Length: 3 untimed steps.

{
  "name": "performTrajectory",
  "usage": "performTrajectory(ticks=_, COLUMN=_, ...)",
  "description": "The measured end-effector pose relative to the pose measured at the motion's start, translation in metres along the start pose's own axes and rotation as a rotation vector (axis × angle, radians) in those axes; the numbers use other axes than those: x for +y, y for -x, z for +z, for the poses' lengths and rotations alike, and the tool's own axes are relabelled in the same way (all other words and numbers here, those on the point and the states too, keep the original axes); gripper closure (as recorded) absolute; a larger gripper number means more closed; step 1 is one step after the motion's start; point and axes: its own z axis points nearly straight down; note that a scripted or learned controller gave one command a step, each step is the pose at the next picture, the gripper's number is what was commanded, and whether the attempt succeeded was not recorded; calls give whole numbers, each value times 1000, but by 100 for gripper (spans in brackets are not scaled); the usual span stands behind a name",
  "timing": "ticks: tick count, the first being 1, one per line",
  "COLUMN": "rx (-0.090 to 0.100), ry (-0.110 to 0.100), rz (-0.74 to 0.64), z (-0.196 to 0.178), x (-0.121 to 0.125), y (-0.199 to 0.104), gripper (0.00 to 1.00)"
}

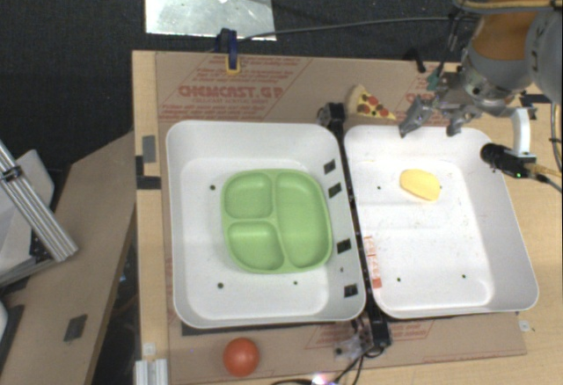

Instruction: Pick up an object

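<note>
Pincer (pixel 434 121) open, nothing btwn its 2 fingers, above right bin's (pixel 501 282) far rim; may clip rim, miss yellow object (pixel 420 184).

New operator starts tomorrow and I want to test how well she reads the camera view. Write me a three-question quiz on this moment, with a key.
1. True or false: the claw holds the yellow object.
2. Which bin holds the green divided tray? A) left bin B) right bin C) neither
3. Fill in: the orange ball lies on the ______, in front of the left bin.

Key
1. False. The claw hangs open above the right bin's far edge, and the yellow object lies apart from it on the bin floor.
2. A.
3. Bench, outside both bins.
</note>
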Motion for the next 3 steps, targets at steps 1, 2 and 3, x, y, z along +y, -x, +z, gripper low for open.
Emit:
performTrajectory(ticks=1, rx=-2, ry=13, rz=-2, z=-8, x=2, y=0, gripper=0)
performTrajectory(ticks=2, rx=-2, ry=8, rz=0, z=48, x=-3, y=7, gripper=0)
performTrajectory(ticks=3, rx=-2, ry=9, rz=1, z=97, x=-11, y=13, gripper=0)
